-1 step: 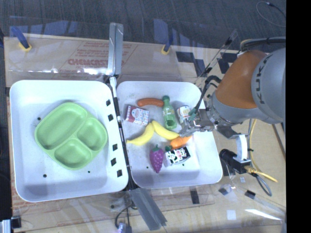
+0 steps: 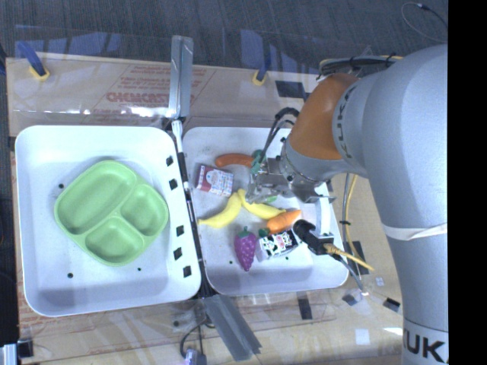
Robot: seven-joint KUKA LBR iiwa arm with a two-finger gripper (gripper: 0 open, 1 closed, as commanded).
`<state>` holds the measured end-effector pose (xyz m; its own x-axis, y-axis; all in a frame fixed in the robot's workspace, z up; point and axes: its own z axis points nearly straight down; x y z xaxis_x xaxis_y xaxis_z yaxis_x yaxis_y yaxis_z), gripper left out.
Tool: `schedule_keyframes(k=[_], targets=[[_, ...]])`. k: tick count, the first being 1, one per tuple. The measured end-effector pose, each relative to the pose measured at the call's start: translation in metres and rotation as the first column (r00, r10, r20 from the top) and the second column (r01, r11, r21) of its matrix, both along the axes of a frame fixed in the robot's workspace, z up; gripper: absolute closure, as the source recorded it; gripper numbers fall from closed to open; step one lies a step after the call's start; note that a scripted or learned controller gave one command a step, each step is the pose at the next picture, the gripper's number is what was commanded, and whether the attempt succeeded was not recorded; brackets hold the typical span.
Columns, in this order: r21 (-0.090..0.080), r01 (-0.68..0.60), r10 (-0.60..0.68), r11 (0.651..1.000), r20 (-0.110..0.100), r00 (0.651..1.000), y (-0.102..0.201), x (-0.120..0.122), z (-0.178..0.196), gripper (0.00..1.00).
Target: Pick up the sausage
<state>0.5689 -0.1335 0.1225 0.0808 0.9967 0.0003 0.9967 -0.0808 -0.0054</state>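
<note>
Two bins sit side by side. My claw [image 2: 262, 179], grip unclear, hovers beside the sausage [image 2: 233, 160], above the banana [image 2: 228, 210] and carrot [image 2: 284, 220].

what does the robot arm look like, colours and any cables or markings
A thick, rounded grey arm with an orange band above the wrist. Its metal hand is small and dark grey. Thin black cables loop beside the wrist, and dark letters mark the lower casing.

One fixed camera looks down aslant on both bins [image 2: 46, 295].
</note>
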Motion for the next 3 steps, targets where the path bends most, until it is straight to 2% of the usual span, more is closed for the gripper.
schedule_keyframes(k=[1,2,3], targets=[[-0.003,-0.068,0.068,0.998,0.015,0.998,0.026,0.079,-0.025,0.00],[0.000,0.029,-0.029,1.000,0.004,1.000,0.064,0.088,0.070,0.00],[0.000,0.022,-0.022,1.000,0.000,1.000,0.034,0.087,-0.032,0.00]])
